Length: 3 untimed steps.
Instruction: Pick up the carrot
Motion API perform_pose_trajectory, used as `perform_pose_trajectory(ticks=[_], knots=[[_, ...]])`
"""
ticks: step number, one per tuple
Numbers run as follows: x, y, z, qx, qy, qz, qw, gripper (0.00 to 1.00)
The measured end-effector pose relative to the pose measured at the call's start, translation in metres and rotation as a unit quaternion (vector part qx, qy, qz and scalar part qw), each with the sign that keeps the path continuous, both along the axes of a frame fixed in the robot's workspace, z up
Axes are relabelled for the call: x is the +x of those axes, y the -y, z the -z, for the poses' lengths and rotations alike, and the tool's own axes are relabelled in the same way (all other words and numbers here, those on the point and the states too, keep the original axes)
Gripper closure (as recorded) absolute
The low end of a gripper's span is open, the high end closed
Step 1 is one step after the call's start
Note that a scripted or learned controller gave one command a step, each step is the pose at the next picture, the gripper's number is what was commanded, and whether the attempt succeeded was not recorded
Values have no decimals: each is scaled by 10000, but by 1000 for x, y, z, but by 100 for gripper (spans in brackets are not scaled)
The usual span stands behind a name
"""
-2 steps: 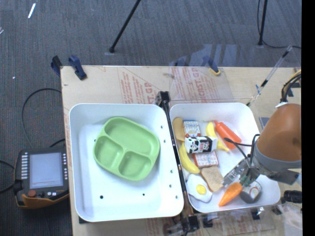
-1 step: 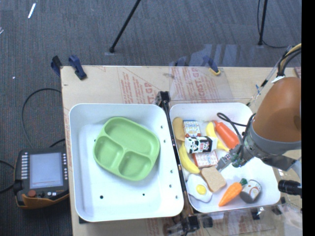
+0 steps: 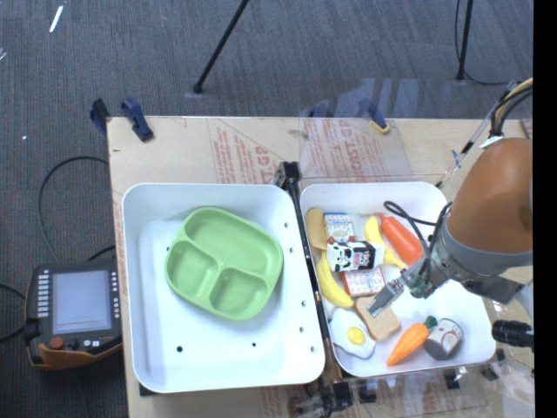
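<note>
The worktop [image 3: 200,146] carries two white bins; the left bin [image 3: 139,320] holds a green sectioned plate [image 3: 224,262], well out of the way. The right bin [image 3: 418,190] is crowded, and that crowding is the main risk.

The carrot [image 3: 408,342] lies near the bin's front wall, tilted, leafy end up and to the right, just beside a small grey can-like toy [image 3: 444,338]. The tool [image 3: 383,301] hangs over the toast slice [image 3: 379,320], to the carrot's upper left; whether its fingers are spread or pressed together I cannot tell.

A descent from here would likely meet the toast, or the fried egg [image 3: 352,333] beside it, rather than the carrot. A close on the carrot could also catch the can. An orange sausage-like piece [image 3: 402,238] further back might be mistaken for it. Bananas [image 3: 331,279] and small cartons [image 3: 352,255] crowd the middle.
</note>
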<state>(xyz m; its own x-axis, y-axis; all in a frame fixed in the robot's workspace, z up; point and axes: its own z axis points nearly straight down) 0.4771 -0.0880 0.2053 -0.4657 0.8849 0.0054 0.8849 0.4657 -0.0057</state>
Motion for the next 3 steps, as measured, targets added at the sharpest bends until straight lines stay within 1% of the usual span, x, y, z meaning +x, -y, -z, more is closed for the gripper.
perform_pose_trajectory(ticks=[1, 2, 3], knots=[[-1, 51, 119, -10, 20, -340, 9994, 0], [-2, 50, 113, 24, -27, -309, 9995, 100], [1, 0, 33, 6, 24, -1052, 9944, 100]])
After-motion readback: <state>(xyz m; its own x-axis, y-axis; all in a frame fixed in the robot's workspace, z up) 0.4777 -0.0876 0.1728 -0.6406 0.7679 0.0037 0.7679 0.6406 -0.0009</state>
